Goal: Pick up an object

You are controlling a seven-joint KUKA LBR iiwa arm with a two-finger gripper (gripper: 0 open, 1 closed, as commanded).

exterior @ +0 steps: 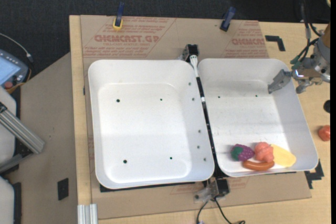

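Hanging over the far right corner of the right bin (294, 113), the gripper (290, 81) shows two grey fingers splayed apart, one reaching toward the bin's middle and the other close by the wrist, with nothing between them. Everything worth picking lies in that same bin, bunched in its near right corner: a purple grape cluster (242, 152), a pink lumpy toy (264, 151) just right of it, a yellow piece (284, 156) against the bin's right wall, and an orange sausage (258, 165) lying along the near wall, touching the pink toy from below. From the pincer the cluster sits toward the camera and slightly left, well apart down the length of the right wall. The sausage's long axis runs roughly parallel to the bin's near wall, so fingers closing across it would need to straddle it front to back. Crowding looks like the main risk, since the pieces touch one another. Beside the right bin, the left bin (100, 128) holds nothing to reach for, and a small orange object (324, 133) rests on the bench outside the right wall.
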